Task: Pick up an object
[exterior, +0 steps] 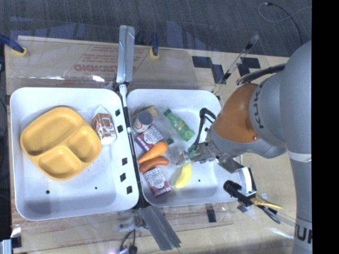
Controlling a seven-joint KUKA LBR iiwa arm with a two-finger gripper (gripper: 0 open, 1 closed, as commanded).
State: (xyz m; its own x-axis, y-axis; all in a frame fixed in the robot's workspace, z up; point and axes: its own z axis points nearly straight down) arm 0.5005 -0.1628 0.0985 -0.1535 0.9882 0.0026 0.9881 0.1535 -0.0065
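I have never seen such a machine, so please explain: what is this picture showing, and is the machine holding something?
The camera looks down at a slant on a bench with two shallow white bins. The big grey and orange thing on the right is a robot arm; its gripper reaches into the right bin. That bin contains a carrot, a banana, a green bottle and small packets. The left bin contains a yellow divided plate and a small carton. I cannot tell whether the gripper holds anything.
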